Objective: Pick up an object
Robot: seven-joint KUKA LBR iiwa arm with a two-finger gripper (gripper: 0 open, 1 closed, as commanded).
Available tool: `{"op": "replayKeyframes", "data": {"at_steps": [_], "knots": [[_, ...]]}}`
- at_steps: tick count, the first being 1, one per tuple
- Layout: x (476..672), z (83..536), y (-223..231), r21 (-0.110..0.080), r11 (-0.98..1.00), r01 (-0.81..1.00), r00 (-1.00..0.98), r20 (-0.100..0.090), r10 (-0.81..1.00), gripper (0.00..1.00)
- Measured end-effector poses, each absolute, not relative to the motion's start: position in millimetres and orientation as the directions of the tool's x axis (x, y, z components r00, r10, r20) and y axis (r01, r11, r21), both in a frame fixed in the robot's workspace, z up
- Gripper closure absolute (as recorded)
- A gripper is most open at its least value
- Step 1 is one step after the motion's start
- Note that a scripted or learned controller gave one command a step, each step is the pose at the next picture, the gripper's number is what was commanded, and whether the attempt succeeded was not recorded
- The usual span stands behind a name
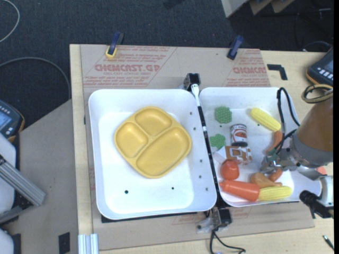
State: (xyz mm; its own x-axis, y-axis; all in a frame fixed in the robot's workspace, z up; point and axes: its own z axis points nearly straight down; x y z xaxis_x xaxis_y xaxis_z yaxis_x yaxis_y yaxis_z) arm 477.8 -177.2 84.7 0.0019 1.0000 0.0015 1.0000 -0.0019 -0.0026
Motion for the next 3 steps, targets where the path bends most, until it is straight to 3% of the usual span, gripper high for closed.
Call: {"op": "replayKeyframes", "data": {"at_steps": [1,2,3], "knots": [[479.0,84.6,-197.5,0.001,-0.001,1.0,0.001,-0.002,1.0,1.0],[479.1,84.5,-183.2,-0.001,0.001,1.0,-0.001,0.002,1.0,1.0],[479.4,84.6,-104.9,-0.002,0.006,1.0,-0.006,0.004,1.0,1.0]]}}
